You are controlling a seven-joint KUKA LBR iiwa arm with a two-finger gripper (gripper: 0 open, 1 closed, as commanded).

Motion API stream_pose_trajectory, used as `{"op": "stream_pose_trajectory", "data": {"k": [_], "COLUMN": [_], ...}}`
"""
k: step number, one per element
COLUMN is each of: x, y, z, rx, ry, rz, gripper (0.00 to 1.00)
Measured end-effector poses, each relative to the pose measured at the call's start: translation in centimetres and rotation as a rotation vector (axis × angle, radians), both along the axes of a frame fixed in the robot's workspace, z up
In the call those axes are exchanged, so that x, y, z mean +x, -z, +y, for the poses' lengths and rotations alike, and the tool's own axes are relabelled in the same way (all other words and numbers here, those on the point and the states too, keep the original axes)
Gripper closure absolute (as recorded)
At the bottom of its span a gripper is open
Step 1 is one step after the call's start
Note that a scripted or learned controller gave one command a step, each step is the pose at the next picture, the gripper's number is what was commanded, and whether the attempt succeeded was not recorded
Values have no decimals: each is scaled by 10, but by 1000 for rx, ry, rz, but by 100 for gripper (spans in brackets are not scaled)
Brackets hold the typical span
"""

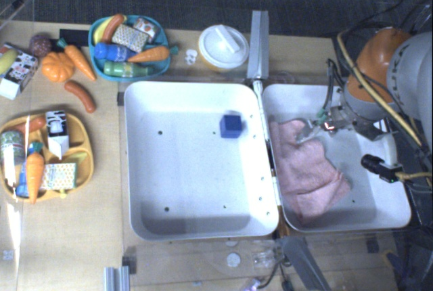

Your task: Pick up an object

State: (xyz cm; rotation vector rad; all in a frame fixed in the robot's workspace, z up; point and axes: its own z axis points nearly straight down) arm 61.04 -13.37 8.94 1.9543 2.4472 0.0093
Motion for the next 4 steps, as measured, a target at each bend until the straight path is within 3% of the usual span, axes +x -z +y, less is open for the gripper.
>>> {"op": "stream_pose_trajectory", "data": {"k": [1, 2, 3, 4], "x": [3, -65, -62, -62], "y": [0, -1, -14, -14], "z": [45, 28, 29, 29], "rx": [-1, -2, -5, -5], "ry": [-88, -111, -112, -112], "rz": [-1, -2, -13, -12], "gripper": [0, 0, 100, 0]}}
